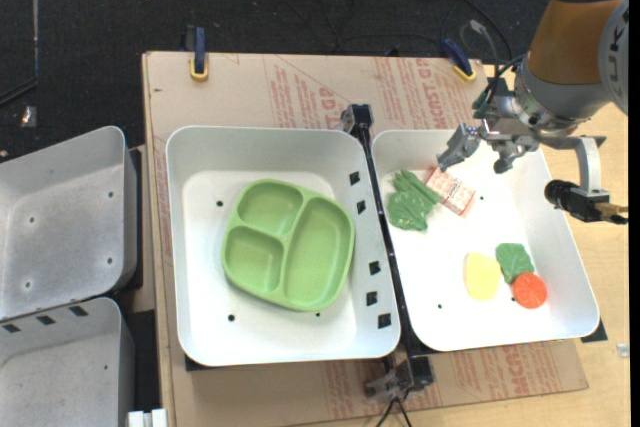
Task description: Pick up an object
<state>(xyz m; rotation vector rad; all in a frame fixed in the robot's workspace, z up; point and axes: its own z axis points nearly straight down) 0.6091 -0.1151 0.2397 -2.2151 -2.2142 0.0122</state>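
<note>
**Colours and patterns across the two bins**

Both bins are seen in plain white: the left bin (190, 315) and the right bin (560, 315). A light green divided tray (288, 243) is shown in the left one. In the right bin, a darker green leafy piece (408, 203), a small packet (451, 191) patterned in red and white, a pale yellow item (481, 276), a green item (515, 259) and an orange-red round item (530, 290) are seen. The surface (270, 85) is brown board, printed with red lettering. The arm (580, 25) is coloured grey with an orange band. Blue and yellow clamps (199, 55) are fixed at the board's far edge.
</note>
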